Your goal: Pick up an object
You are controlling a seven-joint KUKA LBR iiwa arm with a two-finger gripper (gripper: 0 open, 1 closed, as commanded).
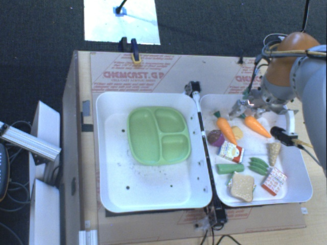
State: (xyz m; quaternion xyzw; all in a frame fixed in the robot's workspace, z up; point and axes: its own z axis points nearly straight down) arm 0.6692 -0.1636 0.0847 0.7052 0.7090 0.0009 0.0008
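The fingers (249,107) hang low over the far end of the right bin (301,188), just above the leafy end of a carrot (256,126); whether they are apart or together I cannot tell. Going left to right: the left bin (110,152) holds a green divided plate (157,136), then the right bin holds a second carrot (225,129), a bread slice (242,186), green pea pods (259,165) and a red carton (274,181).
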